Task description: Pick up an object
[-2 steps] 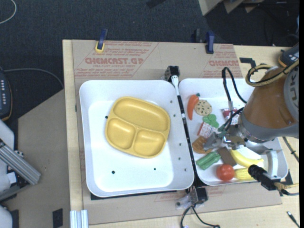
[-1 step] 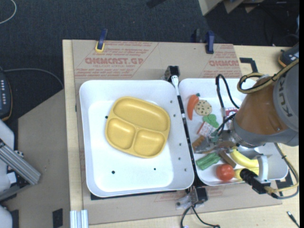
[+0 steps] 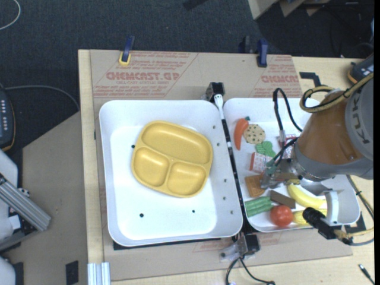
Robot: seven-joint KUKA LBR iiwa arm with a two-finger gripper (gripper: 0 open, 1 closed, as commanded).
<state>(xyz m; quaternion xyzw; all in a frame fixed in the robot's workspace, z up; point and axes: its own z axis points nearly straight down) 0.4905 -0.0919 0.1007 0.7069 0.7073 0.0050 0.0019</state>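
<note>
Fingers' state cannot be told: the gripper [image 3: 274,176] hangs low in the right bin [image 3: 350,218] among the toy food, just above a brown cracker [image 3: 254,186], beside a banana [image 3: 306,197], tomato [image 3: 281,216] and carrot [image 3: 240,133].

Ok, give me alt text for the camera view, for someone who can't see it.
The arm reaches in from the right, its hand low over toy food in the right bin: carrot, cookie, tomato, banana. The left bin holds a yellow divided plate.
</note>
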